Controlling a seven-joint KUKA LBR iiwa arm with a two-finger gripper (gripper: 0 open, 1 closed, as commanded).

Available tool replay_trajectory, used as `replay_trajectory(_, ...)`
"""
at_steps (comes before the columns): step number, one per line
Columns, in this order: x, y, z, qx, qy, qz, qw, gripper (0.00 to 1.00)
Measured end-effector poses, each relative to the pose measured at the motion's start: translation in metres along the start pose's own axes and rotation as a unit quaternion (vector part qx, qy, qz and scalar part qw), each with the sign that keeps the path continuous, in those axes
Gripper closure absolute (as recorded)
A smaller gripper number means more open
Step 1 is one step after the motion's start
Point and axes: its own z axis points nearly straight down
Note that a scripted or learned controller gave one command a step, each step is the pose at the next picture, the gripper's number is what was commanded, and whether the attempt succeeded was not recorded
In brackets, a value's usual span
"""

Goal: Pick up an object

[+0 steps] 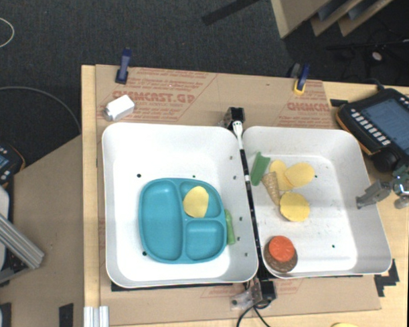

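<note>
- Looking down, we see two white bins side by side: the left bin point(116, 190) and the right bin point(343, 218).
- At the right bin's right rim we see the gripper point(372, 197); its grey fingers appear spread, pinching nothing.
- In the left bin we note a teal tray point(163, 225) with a yellow chip point(196, 201) in its upper right compartment.
- In the right bin we find more yellow chips point(295, 207), a green strip point(259, 168) by the left wall, and an orange-topped cup point(281, 253) near the front edge.
</note>
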Motion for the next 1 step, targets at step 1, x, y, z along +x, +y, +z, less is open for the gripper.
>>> replay_trajectory(1,0.0295,0.0011,-0.2228,-0.01,-0.003,-0.002,0.9999,0.0)
